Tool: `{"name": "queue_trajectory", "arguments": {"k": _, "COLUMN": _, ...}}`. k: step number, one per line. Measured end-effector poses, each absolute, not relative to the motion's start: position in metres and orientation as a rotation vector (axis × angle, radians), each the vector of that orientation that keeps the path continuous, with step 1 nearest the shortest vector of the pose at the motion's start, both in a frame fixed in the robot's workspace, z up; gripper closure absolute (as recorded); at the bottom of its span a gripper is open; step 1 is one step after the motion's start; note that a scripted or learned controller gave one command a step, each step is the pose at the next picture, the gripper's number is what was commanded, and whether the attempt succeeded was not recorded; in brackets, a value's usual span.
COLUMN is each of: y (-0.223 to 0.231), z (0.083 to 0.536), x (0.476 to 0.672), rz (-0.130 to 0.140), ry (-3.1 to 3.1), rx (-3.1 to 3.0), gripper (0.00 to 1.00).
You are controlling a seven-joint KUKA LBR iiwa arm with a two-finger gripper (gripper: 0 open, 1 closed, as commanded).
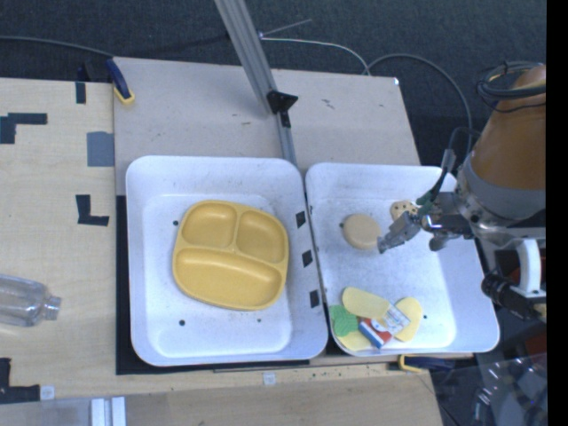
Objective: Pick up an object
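In the right bin a round tan disc lies left of centre. My gripper hangs over that bin just right of the disc, reaching in from the right, and I see nothing held in it. A small pale yellow block with dark dots sits just above the gripper. At the bin's front lies a cluster of yellow pieces, a green piece and a small red, white and blue item.
The left bin holds a yellow divided plate. A metal pole slants down to the bins' back edge. A clear plastic bottle lies on the bench at the far left. Cables run behind the right bin.
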State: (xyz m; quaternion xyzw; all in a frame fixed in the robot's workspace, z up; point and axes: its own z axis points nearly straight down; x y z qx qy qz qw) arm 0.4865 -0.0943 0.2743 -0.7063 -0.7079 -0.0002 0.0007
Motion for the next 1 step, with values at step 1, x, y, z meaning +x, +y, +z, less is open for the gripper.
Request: {"name": "queue_trajectory", "arguments": {"k": 1, "y": -0.1092, "z": 0.2749, "x": 0.5408, "rz": -0.002, "ry": -2.227, "rx": -2.217, "gripper": 0.00}}
